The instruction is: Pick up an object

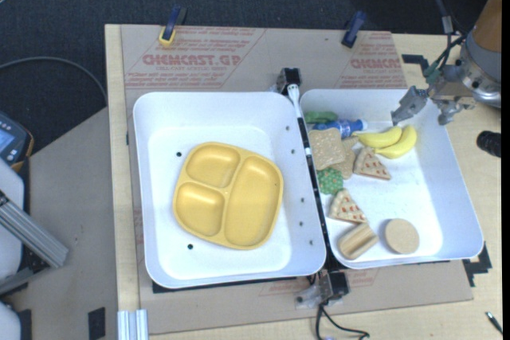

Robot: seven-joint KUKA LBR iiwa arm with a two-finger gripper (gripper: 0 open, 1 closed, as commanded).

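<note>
Here the pincer [427, 106] hangs over the far part of the right bin [458, 171], its two fingers spread apart with nothing between them. Just beside it, toward the bin's middle, lies a banana [390, 139]. Nearer the bin's left wall sit a blue bottle [347, 125], crackers and toast triangles [370, 165]. A round biscuit [400, 236] rests at the near edge. The left bin [151, 171] carries a yellow divided plate [229, 193].
</note>
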